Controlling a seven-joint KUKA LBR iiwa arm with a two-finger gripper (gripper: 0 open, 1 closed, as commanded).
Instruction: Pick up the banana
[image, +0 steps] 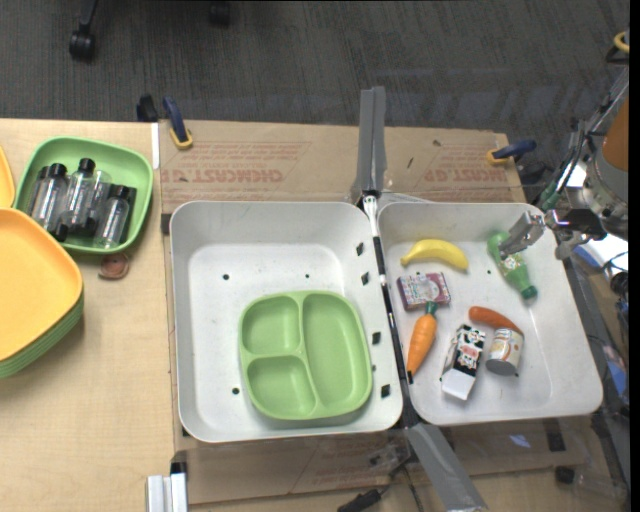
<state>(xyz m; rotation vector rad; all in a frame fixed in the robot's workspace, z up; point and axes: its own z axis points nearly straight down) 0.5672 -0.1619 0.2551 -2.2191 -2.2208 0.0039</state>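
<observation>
Banana (436, 253) lies on the floor of the right bin (560, 400), toward its far side, curved, ends pointing down toward the near side. It is left of the end effector (524, 234) and apart from it, nothing touching it.

End effector sits over the far right corner of the right bin, just above a green bottle (514, 264) that lies tilted below it. Finger spacing cannot be made out at this angle; no object is visible between the fingers.

Just nearer than the banana: a small pink-and-white packet (423, 290). Below that, an orange carrot (421, 338) with green top, close to the bin's left wall. Further from the end effector, toward the near side: a red-orange sausage-shaped item (494, 319), a small can (503, 352) beside it, and a black-and-white carton (464, 361).

Left bin (200, 300), well left of the end effector, holds a green divided tray (305, 354). On the desk (80, 420) at far left: a green dish (130, 165) holding dark-capped vials (80, 203), and stacked yellow plates (35, 290).
</observation>
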